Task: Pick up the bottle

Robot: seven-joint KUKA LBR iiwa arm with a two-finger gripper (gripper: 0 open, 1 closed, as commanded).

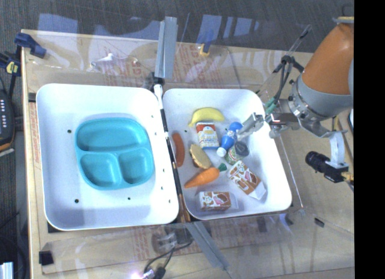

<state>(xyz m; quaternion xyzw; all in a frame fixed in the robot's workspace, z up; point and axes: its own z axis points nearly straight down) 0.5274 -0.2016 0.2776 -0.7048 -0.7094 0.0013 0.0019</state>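
The bottle [229, 137] lies tilted near the middle of the right bin [278, 169], its blue cap toward that bin's far edge, between a small carton [207, 134] and the tool [252, 122]. The tool hangs just beside the bottle's cap end; I cannot tell how wide it stands. A blue tray [114, 151] sits in the left bin [51, 202].
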